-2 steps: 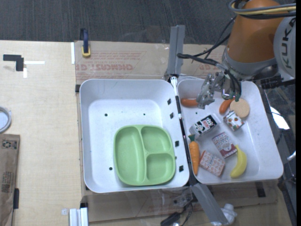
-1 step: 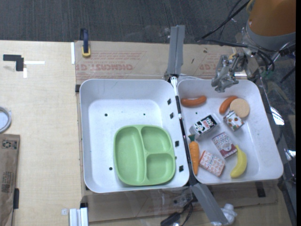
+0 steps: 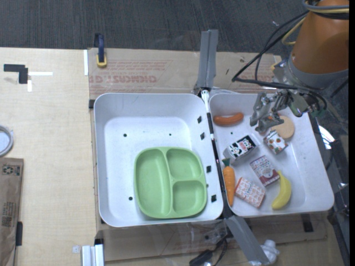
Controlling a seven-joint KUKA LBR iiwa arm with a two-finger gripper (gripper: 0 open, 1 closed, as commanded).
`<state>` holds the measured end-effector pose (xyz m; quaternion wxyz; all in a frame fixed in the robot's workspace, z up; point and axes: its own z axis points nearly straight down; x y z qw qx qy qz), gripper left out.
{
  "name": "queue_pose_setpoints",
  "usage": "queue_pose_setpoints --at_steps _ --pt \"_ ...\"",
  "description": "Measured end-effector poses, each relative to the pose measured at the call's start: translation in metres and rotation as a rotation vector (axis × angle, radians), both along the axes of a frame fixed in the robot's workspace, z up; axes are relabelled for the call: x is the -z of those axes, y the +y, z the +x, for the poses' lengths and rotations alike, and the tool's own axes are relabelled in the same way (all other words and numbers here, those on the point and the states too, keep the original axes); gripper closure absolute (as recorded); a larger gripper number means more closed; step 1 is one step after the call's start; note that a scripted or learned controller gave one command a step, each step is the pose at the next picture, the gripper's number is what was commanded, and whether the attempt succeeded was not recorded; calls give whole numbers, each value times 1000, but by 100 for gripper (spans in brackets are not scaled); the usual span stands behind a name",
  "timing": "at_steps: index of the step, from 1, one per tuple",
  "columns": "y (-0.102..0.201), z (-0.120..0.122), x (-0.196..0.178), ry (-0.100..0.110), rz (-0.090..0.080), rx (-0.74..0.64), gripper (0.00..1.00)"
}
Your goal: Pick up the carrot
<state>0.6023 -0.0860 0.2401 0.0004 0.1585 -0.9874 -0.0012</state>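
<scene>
The carrot [image 3: 228, 183] lies lengthwise against the left wall of the right bin [image 3: 319, 165], beside a cow-print carton [image 3: 241, 147] and a cracker packet [image 3: 249, 192]. It looks like a light, rigid, smooth toy, probably best pinched across its thick orange middle. The end effector [image 3: 266, 117] hangs well apart over the bin's upper part; cables clutter it, so whether it is parted or carrying anything cannot be told
</scene>
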Motion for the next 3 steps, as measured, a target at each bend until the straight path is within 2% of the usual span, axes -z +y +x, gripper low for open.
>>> queue_pose_setpoints --at_steps 1,2,3 --pt "29 -55 51 1 0 -139 100" --pt "39 -39 27 -4 1 -411 100" --pt "-5 55 42 -4 2 -427 100"
